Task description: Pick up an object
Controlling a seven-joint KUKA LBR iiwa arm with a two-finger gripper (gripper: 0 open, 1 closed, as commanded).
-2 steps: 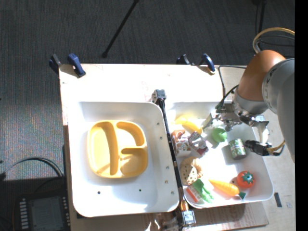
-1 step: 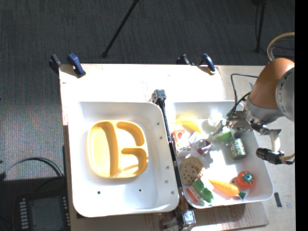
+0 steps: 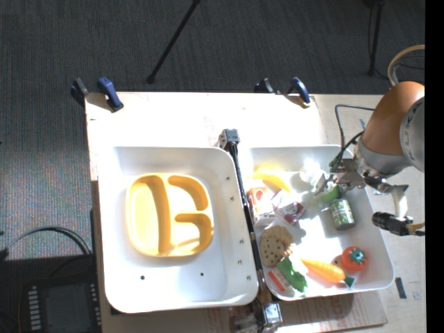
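Because our arm comes in from the right, our hand point(image 3: 338, 179) sits low over the upper right part of the right-hand bin point(image 3: 383, 255), and we cannot tell its grip state from this angle. The nearest thing to pick is a small green can point(image 3: 342, 214), lying just below the hand, toward the near edge of the desk, its long axis running roughly away from us. A toy tomato point(image 3: 354, 257) and carrot point(image 3: 321, 269) lie farther down. The left bin point(image 3: 111, 186) holds a yellow divided tray point(image 3: 168, 215).
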